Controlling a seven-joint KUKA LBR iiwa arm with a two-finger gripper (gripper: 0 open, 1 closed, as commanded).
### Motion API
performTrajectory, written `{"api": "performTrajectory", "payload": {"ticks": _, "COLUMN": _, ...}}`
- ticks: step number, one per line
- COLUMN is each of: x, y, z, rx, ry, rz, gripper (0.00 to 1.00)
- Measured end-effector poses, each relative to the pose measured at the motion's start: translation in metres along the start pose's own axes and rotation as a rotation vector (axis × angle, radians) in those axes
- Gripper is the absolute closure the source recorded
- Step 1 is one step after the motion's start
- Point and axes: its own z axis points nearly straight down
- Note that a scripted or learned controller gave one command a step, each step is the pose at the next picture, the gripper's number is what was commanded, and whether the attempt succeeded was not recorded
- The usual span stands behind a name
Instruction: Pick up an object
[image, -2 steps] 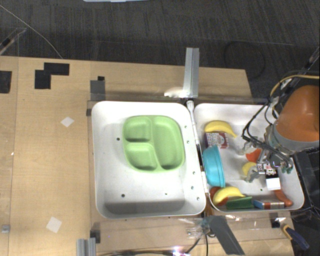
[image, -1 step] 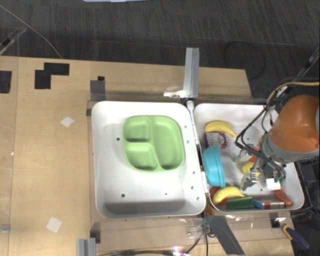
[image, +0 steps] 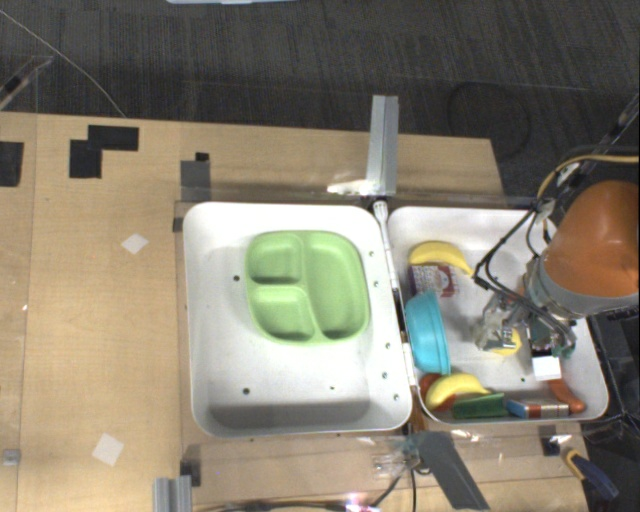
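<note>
Arm (image: 592, 250) reaches in over the right bin (image: 470, 218), wrist low inside it, so the step in hand looks like the descent onto a target, grasp not yet confirmed. Gripper (image: 503, 335) sits near the middle of the right bin, over a small pale-and-yellow item (image: 500, 343); what that item is cannot be told, it is blurred and partly covered. Jaws: cannot tell whether apart or together, cables and wrist hardware hide them, and nothing can be seen clamped between them. Candidate things all lie in the right bin: a banana (image: 440, 256) toward the bin's far left corner, a blue bowl (image: 427, 332) standing on edge against the bin's left wall, a second banana (image: 452, 387) at the near left corner, a green block (image: 478, 405) just beside that banana along the near wall, a red-and-blue marker (image: 545, 408) further right along the same wall, and a white block (image: 546, 367) just right of the gripper. Left bin (image: 215, 300) holds a green divided tray (image: 305, 285), well apart from the arm. Judgement: the likely target is the small item under the gripper. The next move calls for closing squarely on it without snagging the white block beside it, then a straight lift clear of the right bin's rim. Clutter is tight there, so a miss or a slip looks plausible.
</note>
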Motion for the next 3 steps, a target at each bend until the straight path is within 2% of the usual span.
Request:
{"api": "performTrajectory", "payload": {"ticks": 1, "x": -0.05, "y": -0.052, "z": -0.063, "rx": -0.003, "ry": 0.021, "rz": -0.137, "gripper": 1.0}}
{"api": "performTrajectory", "payload": {"ticks": 2, "x": -0.049, "y": -0.05, "z": -0.061, "rx": -0.005, "ry": 0.024, "rz": -0.138, "gripper": 0.0}}
{"api": "performTrajectory", "payload": {"ticks": 3, "x": -0.044, "y": -0.051, "z": 0.003, "rx": -0.002, "ry": 0.018, "rz": -0.124, "gripper": 0.0}}
